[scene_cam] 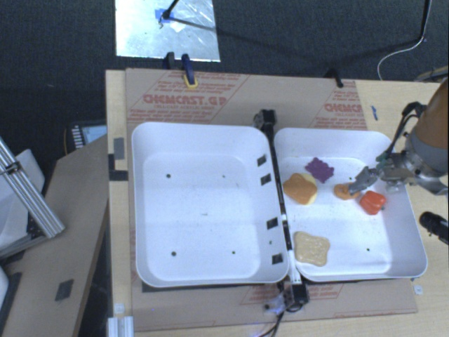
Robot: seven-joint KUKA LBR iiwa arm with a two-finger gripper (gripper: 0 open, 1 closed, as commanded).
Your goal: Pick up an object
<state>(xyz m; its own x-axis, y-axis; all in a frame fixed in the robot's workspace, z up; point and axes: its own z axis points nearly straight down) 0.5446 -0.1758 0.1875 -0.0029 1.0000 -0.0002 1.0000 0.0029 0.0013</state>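
Observation:
The right bin (pixel 393 258) holds a purple block (pixel 320 168), an orange bread-shaped piece (pixel 300 189), a small orange piece (pixel 344 192), a red-orange piece (pixel 372 202) and a tan toast-shaped piece (pixel 311 248). My gripper (pixel 362 180) reaches in from the right, low over the bin. Its tips sit just beside the small orange piece and above the red-orange piece. Nothing shows between its fingers.
The left bin (pixel 147 188) lies beside the right one, joined by a black clamp strip (pixel 275 195). A cardboard sheet (pixel 231 93) lies under both bins. A shiny foil plate (pixel 167 18) lies on the floor behind. An aluminium frame (pixel 24 195) stands at far left.

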